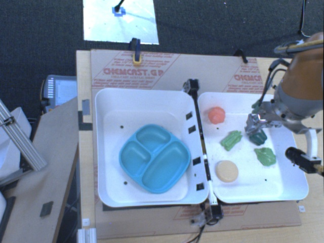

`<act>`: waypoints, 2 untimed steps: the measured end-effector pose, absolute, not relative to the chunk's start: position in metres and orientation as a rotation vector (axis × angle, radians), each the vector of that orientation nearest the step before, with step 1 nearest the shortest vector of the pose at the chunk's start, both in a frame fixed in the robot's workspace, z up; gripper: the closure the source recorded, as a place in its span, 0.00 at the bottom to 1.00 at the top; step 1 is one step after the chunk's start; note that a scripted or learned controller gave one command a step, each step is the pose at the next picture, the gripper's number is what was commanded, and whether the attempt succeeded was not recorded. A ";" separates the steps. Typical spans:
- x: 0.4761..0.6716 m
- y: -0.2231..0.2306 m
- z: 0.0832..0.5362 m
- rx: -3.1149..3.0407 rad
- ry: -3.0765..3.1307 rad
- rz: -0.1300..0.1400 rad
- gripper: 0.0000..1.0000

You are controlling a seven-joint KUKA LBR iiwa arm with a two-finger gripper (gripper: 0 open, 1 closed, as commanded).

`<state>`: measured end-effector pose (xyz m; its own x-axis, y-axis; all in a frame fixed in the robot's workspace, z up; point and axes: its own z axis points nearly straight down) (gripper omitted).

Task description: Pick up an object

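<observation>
The right bin [283, 189] holds several small items: an orange-red ball [216, 115] at the back left, a light green piece [231, 139] in the middle, a cream round piece [227, 171] toward the front, and a green leafy piece [265, 156] on the right. A dark green piece [260, 137] lies just under my gripper [255, 124], which hangs low over the bin's right half. The gripper's body covers the top of that dark piece, so whether they touch is unclear.
A blue divided plate [154, 157] lies in the left bin [109, 110]. A black divider with clips [198, 135] runs between the bins. The arm's grey and orange body [304, 80] overhangs the right bin's back right corner.
</observation>
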<state>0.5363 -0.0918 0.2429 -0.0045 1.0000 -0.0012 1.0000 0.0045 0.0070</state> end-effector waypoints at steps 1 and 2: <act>0.532 -0.040 0.229 2.212 2.231 0.005 1.00; 0.527 0.014 0.218 2.211 2.233 0.004 1.00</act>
